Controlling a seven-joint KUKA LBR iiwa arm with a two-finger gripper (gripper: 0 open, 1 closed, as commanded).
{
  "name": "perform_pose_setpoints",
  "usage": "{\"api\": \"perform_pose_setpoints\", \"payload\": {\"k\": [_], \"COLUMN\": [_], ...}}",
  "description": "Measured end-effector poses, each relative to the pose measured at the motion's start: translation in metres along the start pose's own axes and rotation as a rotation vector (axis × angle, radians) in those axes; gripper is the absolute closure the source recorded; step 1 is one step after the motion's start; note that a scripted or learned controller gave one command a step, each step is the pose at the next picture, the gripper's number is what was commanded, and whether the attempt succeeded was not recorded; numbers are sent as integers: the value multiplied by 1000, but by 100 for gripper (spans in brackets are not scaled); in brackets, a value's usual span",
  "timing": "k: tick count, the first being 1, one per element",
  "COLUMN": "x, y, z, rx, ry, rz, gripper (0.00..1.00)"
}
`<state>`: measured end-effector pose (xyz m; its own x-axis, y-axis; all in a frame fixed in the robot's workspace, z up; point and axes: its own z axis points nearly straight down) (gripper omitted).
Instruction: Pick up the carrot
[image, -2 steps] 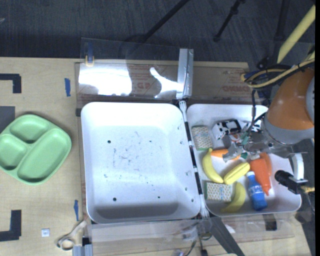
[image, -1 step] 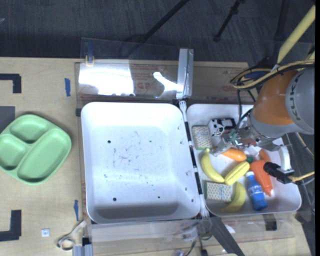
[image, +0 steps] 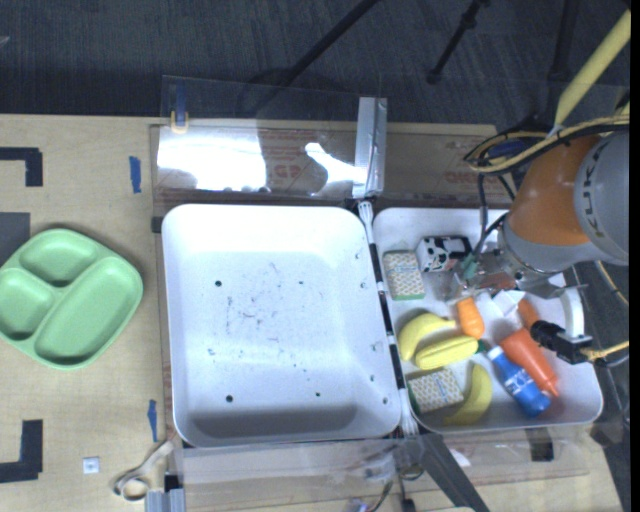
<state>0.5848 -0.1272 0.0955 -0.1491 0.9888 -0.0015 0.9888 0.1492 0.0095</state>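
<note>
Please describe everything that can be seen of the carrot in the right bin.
The carrot is a small orange piece, smooth like plastic, lying tilted in the right bin. Its upper end sits just under the gripper; whether they touch, I cannot tell. Its lower end lies against the banana. A blue bottle lies close by.

No legible text or labels anywhere.

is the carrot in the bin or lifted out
In the bin: the carrot lies in the right bin, beside the banana, under the gripper.
</note>
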Motion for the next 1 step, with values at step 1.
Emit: {"api": "perform_pose_setpoints", "payload": {"k": [1], "x": [57], "y": [58], "z": [-87], "rx": [10], "ry": [1], "rz": [77], "gripper": [100]}}
